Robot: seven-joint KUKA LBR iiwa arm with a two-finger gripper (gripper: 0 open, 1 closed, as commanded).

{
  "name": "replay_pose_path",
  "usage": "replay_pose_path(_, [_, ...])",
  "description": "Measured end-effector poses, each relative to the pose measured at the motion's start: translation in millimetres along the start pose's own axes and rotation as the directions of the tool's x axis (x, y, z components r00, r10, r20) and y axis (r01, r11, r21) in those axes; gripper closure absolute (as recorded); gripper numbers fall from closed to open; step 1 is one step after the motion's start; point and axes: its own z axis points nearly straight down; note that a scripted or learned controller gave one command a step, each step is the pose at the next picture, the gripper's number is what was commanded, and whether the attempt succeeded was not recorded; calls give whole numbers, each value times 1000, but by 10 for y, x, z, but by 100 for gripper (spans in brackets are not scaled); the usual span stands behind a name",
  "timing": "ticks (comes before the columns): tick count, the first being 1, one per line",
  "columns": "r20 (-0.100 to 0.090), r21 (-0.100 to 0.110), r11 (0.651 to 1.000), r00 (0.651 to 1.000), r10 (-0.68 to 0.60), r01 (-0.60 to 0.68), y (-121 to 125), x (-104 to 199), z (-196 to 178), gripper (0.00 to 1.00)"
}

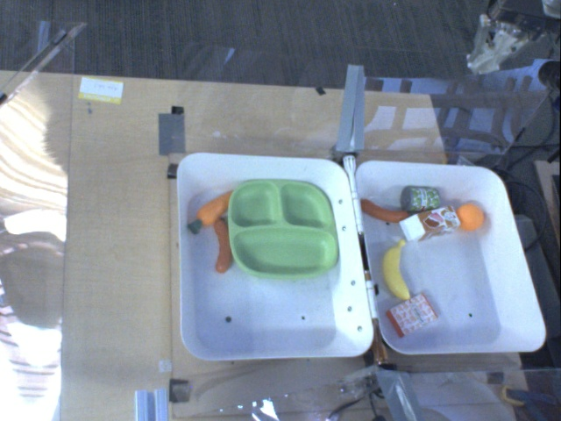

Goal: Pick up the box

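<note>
Up at the frame's top-right corner, the tool (498, 42) is cut off, its grip state unreadable; the box (412, 314) lies untouched.

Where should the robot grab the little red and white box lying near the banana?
Probably from straight above, the fingers closing across the short sides of the red and white box. It lies flat and turned askew on the floor of the right bin, with bare floor on most sides; only the banana lies close, above it in the view.
</note>
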Motion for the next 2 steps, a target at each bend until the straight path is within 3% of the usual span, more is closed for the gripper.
replay_pose_path(2, [4,-23,1000,1000,-18,18,36,59,-241,100])
